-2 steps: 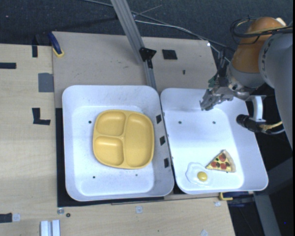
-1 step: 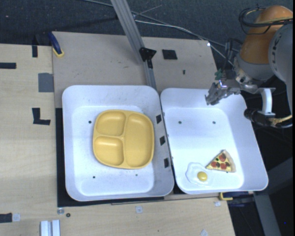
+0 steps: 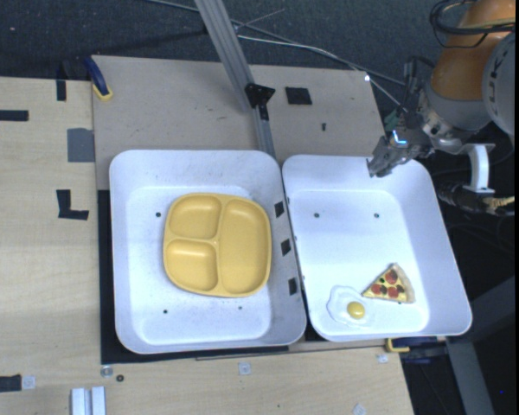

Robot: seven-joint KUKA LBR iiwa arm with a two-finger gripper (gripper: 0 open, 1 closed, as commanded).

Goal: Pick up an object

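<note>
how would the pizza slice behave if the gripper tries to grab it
The pizza slice lies flat on the right bin's floor, so the fingers probably get little edge and it may slide rather than lift. It looks like a small toy, likely light and stiff. Its tip is close to the fried egg, which could get nudged.

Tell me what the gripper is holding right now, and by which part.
Nothing. The gripper hangs over the right bin's far rim, away from the toy food.

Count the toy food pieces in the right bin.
2. A pizza slice lies near the front right corner of the right bin, and a fried egg sits just to its left, nearer the front edge. Nothing seems hidden.
</note>
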